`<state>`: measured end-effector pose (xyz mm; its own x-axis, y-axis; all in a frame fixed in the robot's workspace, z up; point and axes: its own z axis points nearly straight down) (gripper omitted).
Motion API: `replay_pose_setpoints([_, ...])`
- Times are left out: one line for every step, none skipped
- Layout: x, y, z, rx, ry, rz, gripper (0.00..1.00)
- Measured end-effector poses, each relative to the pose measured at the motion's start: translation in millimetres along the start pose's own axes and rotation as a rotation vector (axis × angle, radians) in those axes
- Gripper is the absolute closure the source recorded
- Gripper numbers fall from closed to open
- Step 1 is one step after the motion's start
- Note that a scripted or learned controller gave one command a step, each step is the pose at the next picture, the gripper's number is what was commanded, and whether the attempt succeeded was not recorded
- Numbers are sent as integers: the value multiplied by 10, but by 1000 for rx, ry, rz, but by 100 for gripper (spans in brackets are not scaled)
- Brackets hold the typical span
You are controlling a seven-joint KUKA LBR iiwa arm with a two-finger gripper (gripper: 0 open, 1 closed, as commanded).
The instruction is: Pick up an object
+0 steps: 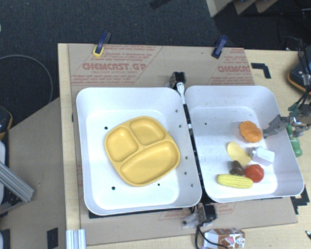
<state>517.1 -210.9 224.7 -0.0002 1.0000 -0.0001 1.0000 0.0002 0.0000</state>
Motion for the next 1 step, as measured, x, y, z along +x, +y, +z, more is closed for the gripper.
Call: replay_pose_setpoints([-87, -412, 1421, 11, 10, 1, 0])
